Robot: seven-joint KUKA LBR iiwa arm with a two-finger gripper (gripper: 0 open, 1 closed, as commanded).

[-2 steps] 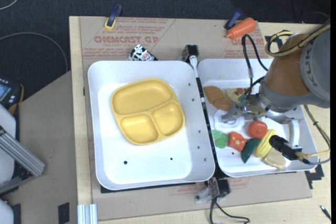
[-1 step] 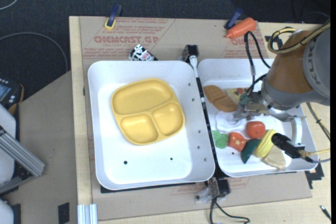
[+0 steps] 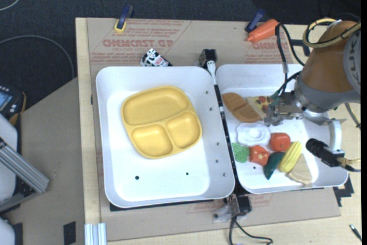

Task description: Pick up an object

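The right bin (image 3: 269, 73) holds several toy foods. A brown bread piece (image 3: 235, 105) and a pizza slice (image 3: 256, 104) lie at its left. Below them are a white fried egg (image 3: 252, 135), a red tomato (image 3: 280, 141), a green piece (image 3: 241, 152), a red piece with a star (image 3: 259, 155), yellow corn (image 3: 291, 156) and a beige slice (image 3: 301, 172). My gripper (image 3: 273, 113) hangs low over the middle of this bin, just right of the pizza slice and above the egg. I see nothing held in it.
The left bin (image 3: 114, 169) carries a yellow divided plate (image 3: 160, 120). A black part of the arm (image 3: 324, 152) juts over the right bin's right side. A black and white object (image 3: 155, 58) and clamps sit on the bench behind the bins.
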